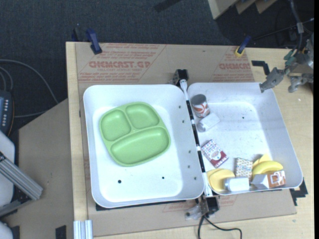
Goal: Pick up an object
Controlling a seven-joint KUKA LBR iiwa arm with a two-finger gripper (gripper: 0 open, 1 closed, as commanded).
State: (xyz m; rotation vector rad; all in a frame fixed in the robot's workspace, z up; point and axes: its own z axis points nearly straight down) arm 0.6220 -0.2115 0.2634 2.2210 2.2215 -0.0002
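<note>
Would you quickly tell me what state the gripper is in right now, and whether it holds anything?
Gripper: at the far right corner of the right bin, nothing seen between its fingers; open or shut cannot be told.

gripper (279, 78) partly cut off, blurred

Right bin (279, 118): open floor at centre and upper right. Obstacles: can (200, 105) at upper left; carton (214, 153) by the left wall; clutter of yellow pieces and small boxes (249, 176) along the lower edge.
</note>
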